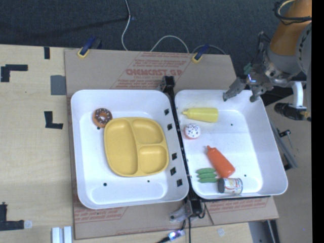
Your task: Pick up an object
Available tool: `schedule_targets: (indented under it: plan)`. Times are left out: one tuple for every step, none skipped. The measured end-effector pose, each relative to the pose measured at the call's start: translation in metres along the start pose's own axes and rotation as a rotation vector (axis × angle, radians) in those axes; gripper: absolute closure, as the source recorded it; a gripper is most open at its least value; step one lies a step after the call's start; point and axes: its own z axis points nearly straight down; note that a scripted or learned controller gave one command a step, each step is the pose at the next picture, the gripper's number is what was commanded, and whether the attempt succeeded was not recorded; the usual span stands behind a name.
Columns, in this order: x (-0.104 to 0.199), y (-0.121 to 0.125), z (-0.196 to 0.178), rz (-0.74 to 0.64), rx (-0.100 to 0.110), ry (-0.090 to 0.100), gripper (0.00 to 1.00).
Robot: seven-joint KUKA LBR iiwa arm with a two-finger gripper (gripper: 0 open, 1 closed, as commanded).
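Across the right bin point(253, 135) lie five small things, any of which might be picked. Nearest the far wall is a yellow squeeze bottle point(201, 115), on its side, with its nozzle pointing toward the divide between the bins. Just beside it, a little nearer the camera, sits a small white ball with red dots point(192, 131). Toward the middle of the bin an orange-red bottle point(219, 160) lies at a slant, its narrow red cap pointing up and left. Close to the near wall rest a green pod-like piece point(205, 174) and a small tin point(230, 186) with a dark lid, on its side; the two are near each other, and the base of the orange-red bottle almost touches the tin. The left bin point(86, 135) holds a yellow divided plate point(135, 146) with three compartments, and a chocolate doughnut point(102, 117) just off its far-left corner. Both bins stand on a brown cardboard sheet point(147, 70). The gripper point(242, 91) hangs at the far right corner of the right bin, above its rim, its two fingers spread apart with nothing between them, well apart from all the objects.
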Motion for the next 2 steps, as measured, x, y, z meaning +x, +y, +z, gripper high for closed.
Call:
schedule_targets:
  plan:
    - [0.001,0.003,-0.010,-0.004,-0.015,-0.003,0.00]
    - [0.005,-0.004,0.050,-0.004,-0.011,-0.003,0.00]
